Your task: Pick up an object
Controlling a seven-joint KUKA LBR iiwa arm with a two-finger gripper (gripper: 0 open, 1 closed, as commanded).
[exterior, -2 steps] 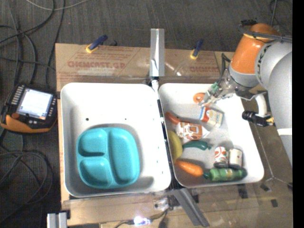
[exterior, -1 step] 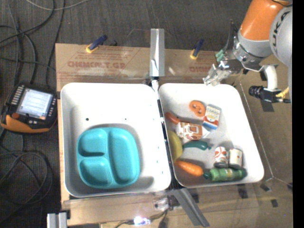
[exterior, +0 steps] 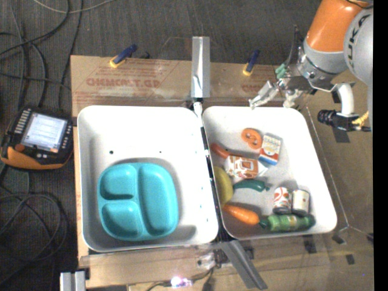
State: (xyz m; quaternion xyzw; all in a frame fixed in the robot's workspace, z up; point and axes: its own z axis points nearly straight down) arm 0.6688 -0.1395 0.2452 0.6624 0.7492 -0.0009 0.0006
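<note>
My gripper (exterior: 271, 100) hangs over the far rim of the right bin (exterior: 315, 156), its two fingers spread open with nothing between them. In that bin lie several objects: an orange round toy (exterior: 251, 137), a small carton (exterior: 271, 148), a red-and-white packet (exterior: 241, 166), a yellow banana (exterior: 223, 185), a dark green piece (exterior: 252, 185), a carrot (exterior: 241, 214), two small cans (exterior: 280, 199) (exterior: 301, 202) and a green bottle (exterior: 288, 223). All of them sit nearer the camera than the gripper.
The left bin (exterior: 91, 132) holds a teal divided plate (exterior: 138, 200). A metal upright (exterior: 200, 68) stands behind the bins' shared wall. Clamps (exterior: 123, 55) (exterior: 250, 62) grip the cardboard sheet at the back. A teach pendant (exterior: 39, 137) and cables lie to the left.
</note>
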